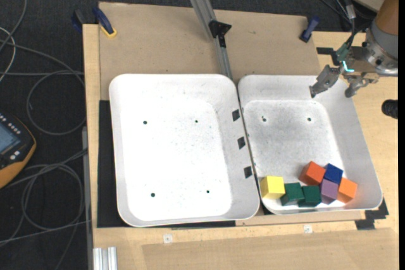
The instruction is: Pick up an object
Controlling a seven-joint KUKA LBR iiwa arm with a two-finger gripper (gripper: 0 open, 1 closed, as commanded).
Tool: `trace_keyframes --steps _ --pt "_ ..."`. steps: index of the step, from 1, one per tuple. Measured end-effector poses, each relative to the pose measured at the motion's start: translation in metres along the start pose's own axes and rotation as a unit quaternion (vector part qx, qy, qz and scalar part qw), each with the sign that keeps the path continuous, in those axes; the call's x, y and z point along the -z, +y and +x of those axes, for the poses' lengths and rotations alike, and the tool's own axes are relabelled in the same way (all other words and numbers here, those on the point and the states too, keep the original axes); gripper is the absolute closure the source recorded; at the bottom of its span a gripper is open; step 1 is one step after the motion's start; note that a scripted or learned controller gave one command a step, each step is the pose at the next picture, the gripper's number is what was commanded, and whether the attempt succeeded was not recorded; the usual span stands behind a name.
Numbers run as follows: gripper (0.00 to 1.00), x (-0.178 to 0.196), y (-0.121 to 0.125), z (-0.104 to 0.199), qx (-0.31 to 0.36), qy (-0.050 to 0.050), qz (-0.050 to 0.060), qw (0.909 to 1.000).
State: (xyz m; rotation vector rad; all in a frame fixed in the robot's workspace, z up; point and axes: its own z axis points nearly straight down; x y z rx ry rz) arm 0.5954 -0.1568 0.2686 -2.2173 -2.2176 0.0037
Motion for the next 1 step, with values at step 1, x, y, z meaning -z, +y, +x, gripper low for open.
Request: trace_keyframes --steps 1 --pt "0.0 0.0025 0.0007 0.0 0.0 -0.001 -0.002 1.0"
